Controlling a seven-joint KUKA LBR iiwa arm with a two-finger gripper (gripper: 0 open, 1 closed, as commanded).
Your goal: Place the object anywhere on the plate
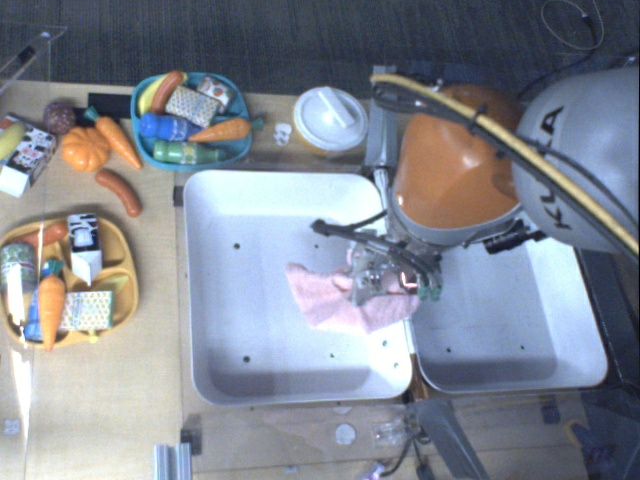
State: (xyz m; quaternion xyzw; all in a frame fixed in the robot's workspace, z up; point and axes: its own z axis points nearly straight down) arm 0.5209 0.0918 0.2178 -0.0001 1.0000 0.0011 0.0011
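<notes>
From the fixed camera above the bench, the grey arm (pixel 560 168) with its orange band reaches in from the right and hangs low over the seam between the two white bins. Its gripper (pixel 385 280) sits right at the right-hand end of a crumpled pink cloth (pixel 325 303), which lies in the left bin (pixel 240 368) near that bin's right wall. The cloth looks like the object to be moved, and it rests on the bin floor, so the task appears to be at its start: no lift is evident, and the placing is wholly left to do. Whether the gripper is gripping the cloth or merely poised on it cannot be told, because the wrist hardware and cabling crowd over the tip. The right bin (pixel 520 358) is partly covered by the arm. A plate as such is hard to pick out; the likeliest candidates are the yellow dish (pixel 125 268) of toy food at far left and the blue bowl (pixel 235 153) of toy vegetables up top, both outside the bins and well apart from the cloth. A white lidded tub (pixel 330 118) stands behind the left bin.
</notes>
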